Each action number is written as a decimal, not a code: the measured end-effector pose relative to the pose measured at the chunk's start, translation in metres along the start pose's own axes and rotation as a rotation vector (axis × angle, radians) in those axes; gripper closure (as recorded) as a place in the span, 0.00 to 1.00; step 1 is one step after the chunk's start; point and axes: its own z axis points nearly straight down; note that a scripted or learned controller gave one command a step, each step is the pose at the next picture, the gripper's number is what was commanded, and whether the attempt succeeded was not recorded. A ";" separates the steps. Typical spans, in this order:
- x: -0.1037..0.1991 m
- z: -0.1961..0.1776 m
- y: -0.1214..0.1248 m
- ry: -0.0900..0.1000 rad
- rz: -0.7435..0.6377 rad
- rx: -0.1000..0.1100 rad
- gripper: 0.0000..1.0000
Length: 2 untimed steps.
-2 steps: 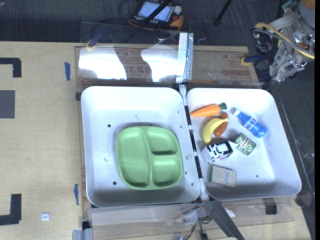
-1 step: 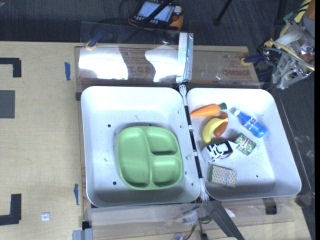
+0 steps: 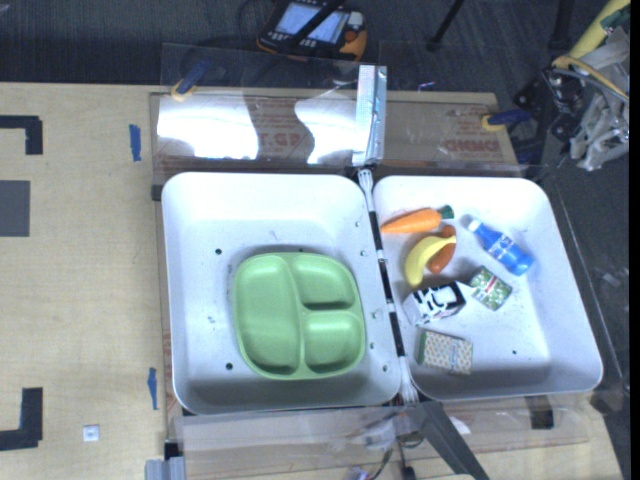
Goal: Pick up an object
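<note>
Gripper state: cannot tell. Candidate objects clustered along left edge of right white shallow plastic bin: orange plastic carrot near far-left corner, long axis across bin; yellow plastic banana just beside.

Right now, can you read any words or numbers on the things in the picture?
No text reads clearly.
Cardboard sheet behind the bins: red printing, upside down and too blurred to read.
Small green carton: markings too small.
Black-and-white packet: markings too blurred.
Blue bottle: label unreadable.
Handheld screen on the floor: too small.
</note>
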 end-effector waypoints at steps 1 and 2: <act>-0.002 0.049 0.029 -0.003 0.004 0.003 1.00; 0.000 0.038 0.027 -0.003 -0.001 0.002 1.00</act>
